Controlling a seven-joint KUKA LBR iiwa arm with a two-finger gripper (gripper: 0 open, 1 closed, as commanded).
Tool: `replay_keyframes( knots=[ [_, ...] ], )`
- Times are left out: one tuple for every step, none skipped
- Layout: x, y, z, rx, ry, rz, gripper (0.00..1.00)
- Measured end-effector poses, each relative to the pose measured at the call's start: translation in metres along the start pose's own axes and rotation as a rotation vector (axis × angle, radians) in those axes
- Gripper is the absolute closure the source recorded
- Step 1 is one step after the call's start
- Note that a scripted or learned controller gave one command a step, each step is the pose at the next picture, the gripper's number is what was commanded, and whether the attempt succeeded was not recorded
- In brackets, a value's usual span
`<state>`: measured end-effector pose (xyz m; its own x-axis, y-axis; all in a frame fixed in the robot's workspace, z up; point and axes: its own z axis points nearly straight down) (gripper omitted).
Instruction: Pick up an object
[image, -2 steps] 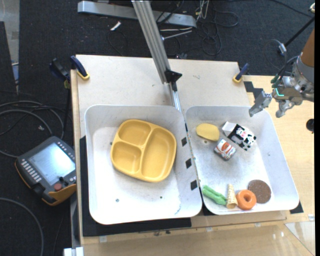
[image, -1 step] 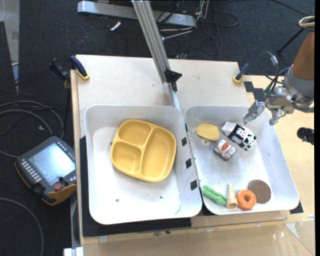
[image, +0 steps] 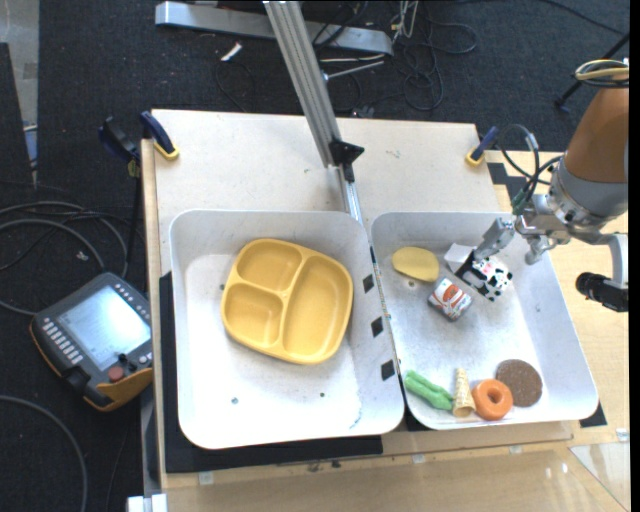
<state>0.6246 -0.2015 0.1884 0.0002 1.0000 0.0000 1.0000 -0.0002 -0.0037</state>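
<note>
In the right bin (image: 560, 330) lie a pale yellow oval piece (image: 415, 263), a small red-and-white can (image: 451, 298) on its side and a black-and-white spotted toy (image: 489, 276). Along the near edge are a green pod (image: 428, 390), a cream cone (image: 461, 392), an orange donut (image: 492, 398) and a brown round cookie (image: 519, 381). My gripper (image: 515, 245) hangs over the bin's far right part, just up and right of the spotted toy. Its fingers (image: 494, 240) are spread open with nothing between them.
The left bin (image: 190, 330) holds a yellow divided plate (image: 287, 300). A slanted metal rail (image: 312, 85) runs down to the ridge between the bins. A teach pendant (image: 95, 340) lies on the floor at the left.
</note>
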Motion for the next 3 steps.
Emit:
replay_keyframes(
  knots=[
    [-0.005,0.005,0.047,0.000,0.000,0.000,0.00],
    [-0.005,0.007,0.033,-0.006,-0.002,-0.001,1.00],
    [-0.005,0.003,-0.011,-0.009,-0.002,0.000,1.00]
  ],
)
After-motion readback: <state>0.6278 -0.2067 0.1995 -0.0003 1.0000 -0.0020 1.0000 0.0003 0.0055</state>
